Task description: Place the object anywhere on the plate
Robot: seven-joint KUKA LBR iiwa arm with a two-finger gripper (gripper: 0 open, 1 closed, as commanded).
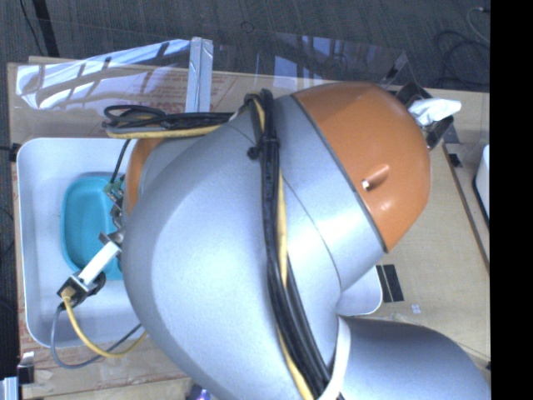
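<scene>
gripper: hidden under the bulky grey arm (250,257), grip state cannot be told | camera view: flat round turquoise plastic plate (87,223) in the shallow white left bin (33,248), arm over the plate's right edge | object: unseen, location unknown | risk: blind release may miss the plate; yellow cable (83,336) just below the plate may snag.

A shallow white plastic bin (33,223) sits at the left of the pale wooden bench (454,223). Dark grey carpeted floor (250,7) lies beyond the bench's far edge, crossed by black cables (454,40).
</scene>
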